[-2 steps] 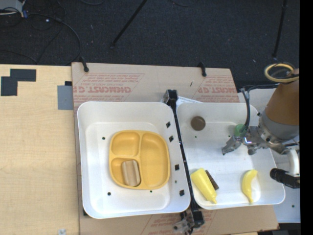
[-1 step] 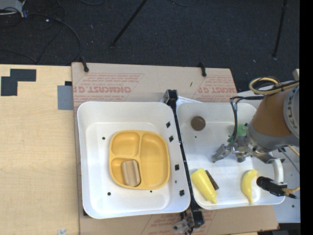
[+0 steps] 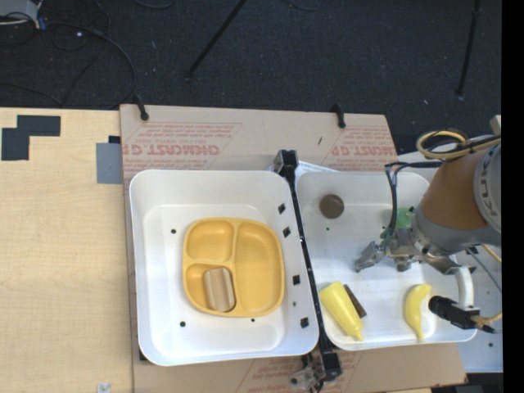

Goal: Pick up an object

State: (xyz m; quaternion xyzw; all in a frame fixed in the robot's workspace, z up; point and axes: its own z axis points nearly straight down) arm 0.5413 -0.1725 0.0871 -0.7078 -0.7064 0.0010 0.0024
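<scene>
In the right bin (image 3: 385, 338), my gripper (image 3: 370, 257) hangs low over the white floor near the middle, with the grey and orange arm (image 3: 454, 203) coming in from the right. Nothing is visibly held in it. A yellow banana (image 3: 417, 308) lies at the bin's front right, just below the wrist. At the front left lies a yellow oblong object (image 3: 341, 308) with a small dark piece (image 3: 355, 300) against its right side. Near the back of the bin rests a brown round object (image 3: 331, 206). A small green thing (image 3: 403, 217) peeks out beside the arm.
The left bin (image 3: 155, 301) holds a yellow divided plate (image 3: 258, 260) with a tan block (image 3: 218, 289) in its front-left compartment. A black-clipped divider (image 3: 299, 252) separates the two bins. Cardboard lies under both bins, and a wooden bench top extends to the left.
</scene>
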